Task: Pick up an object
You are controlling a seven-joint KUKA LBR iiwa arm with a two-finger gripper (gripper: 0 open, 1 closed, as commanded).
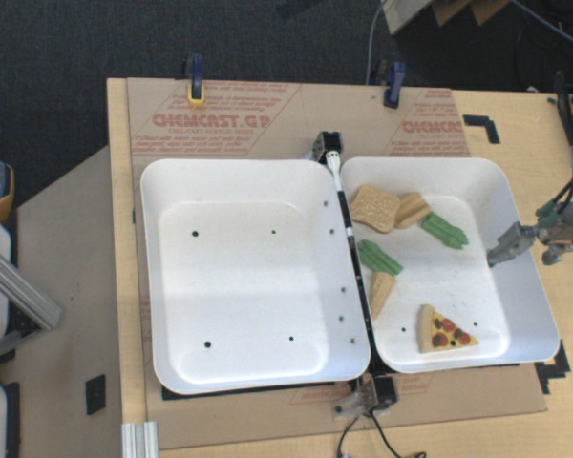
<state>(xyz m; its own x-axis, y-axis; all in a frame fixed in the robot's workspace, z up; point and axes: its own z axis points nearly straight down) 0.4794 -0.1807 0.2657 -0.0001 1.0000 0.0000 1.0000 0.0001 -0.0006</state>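
Two white bins sit side by side on the bench. The left bin point(239, 275) fills the middle of the frame, and the right bin point(516, 299) holds all the toy food. The gripper point(512, 244) enters at the right edge, over the right rim of that bin, with a grey tip pointing left and down; whether its fingers are spread or closed I cannot tell, and nothing is seen between them.

Everything to pick lies to the left of the gripper. Largest is the cracker point(373, 208) at the bin's upper left, with a smaller tan piece point(413, 210) touching it. The pizza slice point(444, 331) lies at lower centre, tip pointing right. The nearest piece is probably the green pod point(444, 229), just left and slightly above, its long axis running upper left to lower right. Another green pod point(379, 257) and a tan wedge point(380, 292) lie by the left wall.
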